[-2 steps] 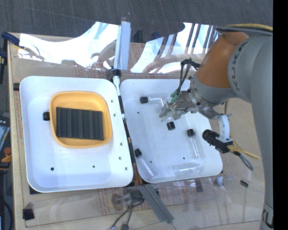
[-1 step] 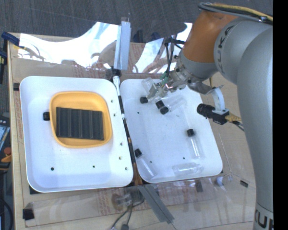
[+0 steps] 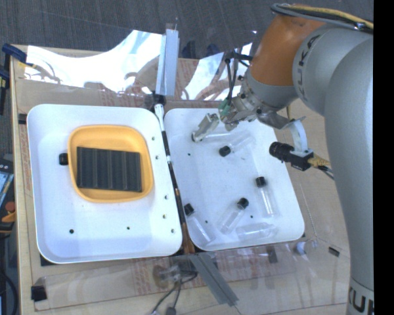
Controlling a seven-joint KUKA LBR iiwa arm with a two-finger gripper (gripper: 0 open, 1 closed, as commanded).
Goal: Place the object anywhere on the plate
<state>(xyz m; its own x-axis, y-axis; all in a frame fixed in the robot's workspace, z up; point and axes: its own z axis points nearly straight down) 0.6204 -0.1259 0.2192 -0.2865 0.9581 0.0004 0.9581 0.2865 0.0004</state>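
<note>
- The arm [image 3: 328,77] comes in from the right and bends over the far part of the right bin [image 3: 285,231].
- The gripper [image 3: 207,128] points to the left, low over the far left part of that bin.
- Its fingers are small and pale against the white floor, so I cannot tell if they are spread or pressed together.
- A clear vial [image 3: 226,135] with a black cap lies just beside the gripper tip; I cannot tell whether the gripper touches or pinches it.
- Its cap [image 3: 224,151] lies on the bin floor, a little nearer than the gripper.
- More clear vials with black caps lie in the near part of the right bin: one vial [image 3: 264,192] toward the right wall, another vial [image 3: 233,215] near the middle, and a third vial [image 3: 196,220] close to the left wall.
- They are hard to see because the glass is clear.
- The plate [image 3: 108,140] is yellow and stands in the left bin [image 3: 85,241], well apart from the gripper.
- A dark ribbed insert [image 3: 110,168] lies in the middle of the plate.
- A small black piece [image 3: 64,159] lies just beside the left rim of the plate.
</note>
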